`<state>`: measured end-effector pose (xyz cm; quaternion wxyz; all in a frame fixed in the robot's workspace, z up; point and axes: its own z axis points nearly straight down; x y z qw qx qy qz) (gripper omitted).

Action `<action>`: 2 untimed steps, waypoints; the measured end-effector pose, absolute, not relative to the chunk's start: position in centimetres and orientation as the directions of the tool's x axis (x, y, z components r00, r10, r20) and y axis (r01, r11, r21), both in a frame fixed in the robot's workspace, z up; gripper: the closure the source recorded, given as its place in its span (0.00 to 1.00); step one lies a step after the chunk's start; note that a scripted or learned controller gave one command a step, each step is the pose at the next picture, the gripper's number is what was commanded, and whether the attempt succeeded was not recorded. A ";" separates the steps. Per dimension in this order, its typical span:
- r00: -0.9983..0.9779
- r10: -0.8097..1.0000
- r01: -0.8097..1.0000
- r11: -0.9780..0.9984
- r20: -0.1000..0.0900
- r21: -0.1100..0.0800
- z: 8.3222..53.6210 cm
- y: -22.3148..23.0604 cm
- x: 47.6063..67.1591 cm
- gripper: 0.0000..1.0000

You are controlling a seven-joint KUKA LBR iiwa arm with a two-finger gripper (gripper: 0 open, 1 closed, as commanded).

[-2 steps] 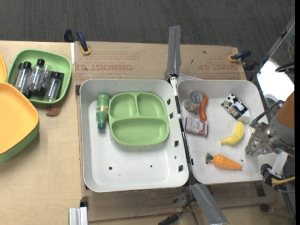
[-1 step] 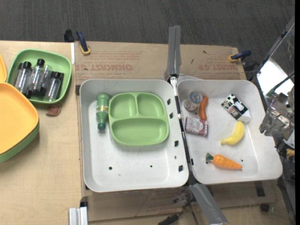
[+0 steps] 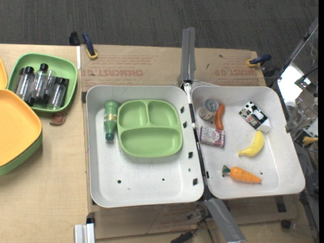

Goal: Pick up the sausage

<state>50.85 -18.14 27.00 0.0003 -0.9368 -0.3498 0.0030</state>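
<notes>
Sausage first: the small reddish-orange plastic sausage point(image 3: 218, 116) lies untouched at the right white bin's point(image 3: 283, 184) far-left corner, beside a round tin point(image 3: 211, 106). Approach hasn't started; claw state I cannot tell.

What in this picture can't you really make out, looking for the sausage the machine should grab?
- Sausage: partly hidden beneath the small round tin at its upper end.
- Pink packet: its print is too small to read.
- Gripper: blurred at the right edge, so its state is unclear.
- Orange plates: cut off by the left edge.
</notes>
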 end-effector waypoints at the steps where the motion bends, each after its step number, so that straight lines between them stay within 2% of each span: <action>1: 0.940 0.340 0.340 -0.940 -0.006 -0.001 39.0 -18.7 53.6 1.00; 2: 0.979 0.204 0.204 -0.979 -0.007 0.000 43.1 -17.9 55.5 1.00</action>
